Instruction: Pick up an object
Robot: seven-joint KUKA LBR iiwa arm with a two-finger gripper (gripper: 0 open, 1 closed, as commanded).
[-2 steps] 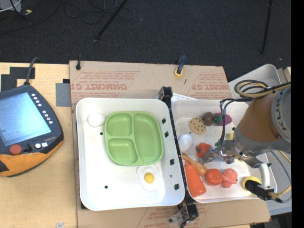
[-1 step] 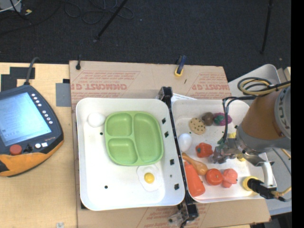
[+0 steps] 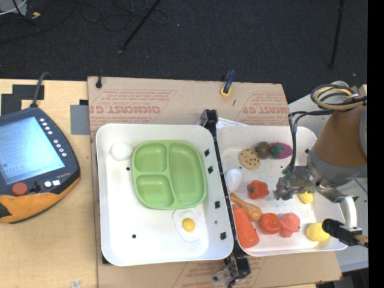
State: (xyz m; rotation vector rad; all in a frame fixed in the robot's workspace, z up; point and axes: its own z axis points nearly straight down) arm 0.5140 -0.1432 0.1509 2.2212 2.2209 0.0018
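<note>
Carrot (image 3: 245, 227) in right bin (image 3: 312, 138), long axis near-far; hand (image 3: 287, 189) beyond, state unclear.

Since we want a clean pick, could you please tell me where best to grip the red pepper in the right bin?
Grip the red pepper across its rounded body, coming straight down from above. It lies apart from the cookie and carrot, leaving room either side.
</note>
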